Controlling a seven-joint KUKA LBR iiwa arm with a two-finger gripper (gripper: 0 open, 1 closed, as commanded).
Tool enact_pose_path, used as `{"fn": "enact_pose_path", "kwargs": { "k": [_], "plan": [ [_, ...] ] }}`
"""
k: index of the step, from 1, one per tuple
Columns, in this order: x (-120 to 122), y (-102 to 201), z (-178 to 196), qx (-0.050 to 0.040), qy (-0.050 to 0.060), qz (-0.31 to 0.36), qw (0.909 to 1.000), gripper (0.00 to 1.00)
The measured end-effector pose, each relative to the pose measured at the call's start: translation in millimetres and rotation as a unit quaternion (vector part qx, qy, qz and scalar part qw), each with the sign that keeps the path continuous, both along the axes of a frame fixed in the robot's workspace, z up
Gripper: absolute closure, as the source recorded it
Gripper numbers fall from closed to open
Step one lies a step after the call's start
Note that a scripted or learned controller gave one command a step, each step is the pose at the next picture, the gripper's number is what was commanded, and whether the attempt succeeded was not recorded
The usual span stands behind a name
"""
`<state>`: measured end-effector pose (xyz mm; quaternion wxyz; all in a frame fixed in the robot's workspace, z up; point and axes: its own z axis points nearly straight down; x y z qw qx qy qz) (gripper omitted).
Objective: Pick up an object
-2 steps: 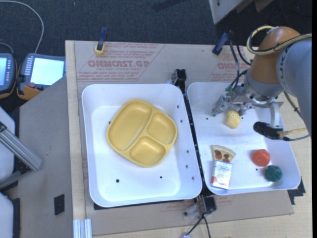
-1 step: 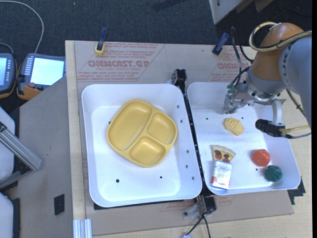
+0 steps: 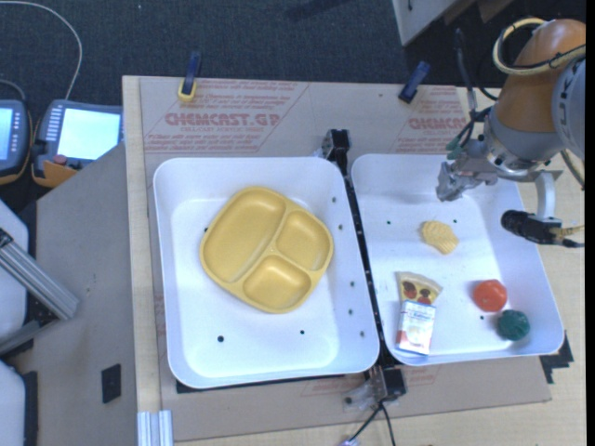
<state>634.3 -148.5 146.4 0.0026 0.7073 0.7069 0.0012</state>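
The right bin (image 3: pixel 381 189) holds a pale yellow lump (image 3: pixel 439 236), a pizza-slice toy on a white packet (image 3: pixel 417 310), a red ball (image 3: pixel 490 295) and a dark green ball (image 3: pixel 512 324). My gripper (image 3: pixel 450 190) hangs over the far part of this bin, above and slightly right of the yellow lump, and nothing shows between its fingers. The grey arm with its orange band (image 3: pixel 539 54) comes in from the upper right.
The left bin (image 3: pixel 177 249) holds a yellow three-compartment plate (image 3: pixel 267 247). A black clamp (image 3: pixel 337 143) sits at the far end of the divider between the bins. Both bins rest on a brown board (image 3: pixel 242 110). Screens stand at the far left.
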Motion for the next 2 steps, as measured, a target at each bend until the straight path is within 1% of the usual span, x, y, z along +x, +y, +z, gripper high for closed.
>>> {"fn": "enact_pose_path", "kwargs": {
  "k": [1,2],
  "plan": [
    [7.5,0.3,60.7,0.0003,0.001,0.001,1.0000,1.00],
    [8.6,0.3,114.4,0.0000,-0.001,0.001,1.0000,1.00]
  ]
}}
